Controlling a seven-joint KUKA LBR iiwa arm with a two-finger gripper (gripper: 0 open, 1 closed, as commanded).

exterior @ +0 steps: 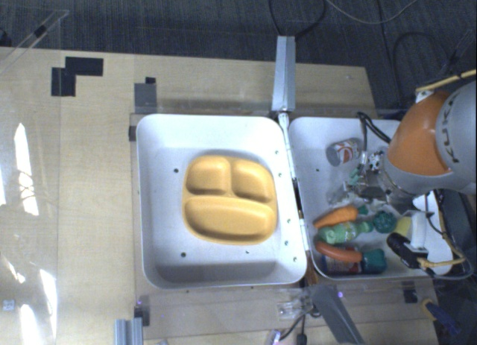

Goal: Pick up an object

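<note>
Two shallow white bins, the arm low over the right one.

The left white bin [149, 202] holds a yellow three-compartment plastic tray [229, 197] at centre frame. The right white bin [313, 150] holds a small silver can [341, 151], an orange carrot-shaped toy [335, 217], a green piece [346, 232] and what may be a teal cup [375, 260], clustered lower right. The grey two-finger gripper [365, 179] hangs just above the carrot; its state cannot be made out.

A: Where is the grey arm with the orange band [417, 142] sitting?
B: At three o'clock, angling toward nine.
A: And its two-finger metal gripper [363, 179]?
B: Pointing downward; finger state unclear.
</note>
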